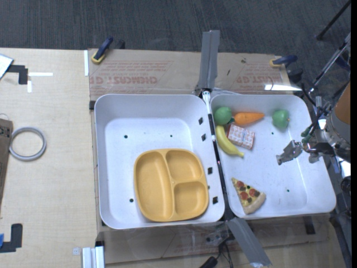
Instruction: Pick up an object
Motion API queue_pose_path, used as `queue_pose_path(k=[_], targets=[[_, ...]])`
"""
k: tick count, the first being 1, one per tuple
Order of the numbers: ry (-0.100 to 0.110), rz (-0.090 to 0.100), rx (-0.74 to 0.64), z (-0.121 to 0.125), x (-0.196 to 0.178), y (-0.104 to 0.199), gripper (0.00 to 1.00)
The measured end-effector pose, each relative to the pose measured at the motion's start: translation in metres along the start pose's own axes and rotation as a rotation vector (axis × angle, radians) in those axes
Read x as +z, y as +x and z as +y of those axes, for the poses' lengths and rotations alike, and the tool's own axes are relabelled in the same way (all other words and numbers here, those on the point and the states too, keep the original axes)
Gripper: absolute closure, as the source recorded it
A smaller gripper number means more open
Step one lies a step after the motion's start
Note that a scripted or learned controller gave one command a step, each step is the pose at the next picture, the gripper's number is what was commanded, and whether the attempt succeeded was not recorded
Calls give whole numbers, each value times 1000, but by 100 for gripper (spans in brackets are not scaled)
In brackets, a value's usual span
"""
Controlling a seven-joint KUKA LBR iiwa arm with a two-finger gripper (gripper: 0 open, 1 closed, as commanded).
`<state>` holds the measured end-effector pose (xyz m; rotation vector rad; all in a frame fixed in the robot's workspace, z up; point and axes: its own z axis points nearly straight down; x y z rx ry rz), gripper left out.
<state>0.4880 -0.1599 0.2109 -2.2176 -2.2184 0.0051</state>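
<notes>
Six items in right bin [312,202]: banana [227,141], carrot [248,117], two green fruits [223,114] [280,118], patterned box [241,136], pizza slice [248,195]. Gripper [289,153] hovers over bare floor at bin's right side; I read fingers as slightly apart, nothing between them. Risk I see: descent here closes on air, since nearest target sits well apart. Cluster by divider is tight, so grab may nudge neighbours. Banana long axis runs upper-left to lower-right, tip toward pizza slice. Carrot lies roughly horizontal, tip pointing right.
</notes>
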Motion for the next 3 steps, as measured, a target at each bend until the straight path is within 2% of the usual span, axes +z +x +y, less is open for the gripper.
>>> queue_pose_path(k=[1,2,3], targets=[[-2,-1,-78,60,-5,30,0],[1,-1,-74,60,-12,28,100],[-3,-3,-263,84,-100,45,100]])
